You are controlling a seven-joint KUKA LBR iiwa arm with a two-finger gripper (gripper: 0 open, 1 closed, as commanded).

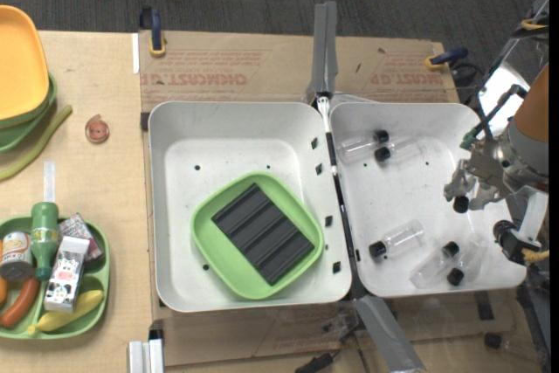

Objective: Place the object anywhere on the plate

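Note:
A green square plate [208, 221] lies tilted in the left white bin [179, 148], and a dark grey ridged slab [262, 229] covers its middle. Several clear vials with black caps lie in the right bin [419, 122]: two near the back left [360, 149], one toward the front [399, 237], two at the front right [434, 268]. My gripper [468, 186] hangs over the right bin's right side, far from the plate. A small black cap [460, 205] shows just under it; whether that is a vial in the gripper is unclear.
A metal divider [324, 57] runs between the bins. Left of the bins, on the wooden bench, stand yellow and green stacked dishes [19, 70] and a green tray of toy food [52, 279]. Clamps [155, 35] hold the cardboard behind the bins.

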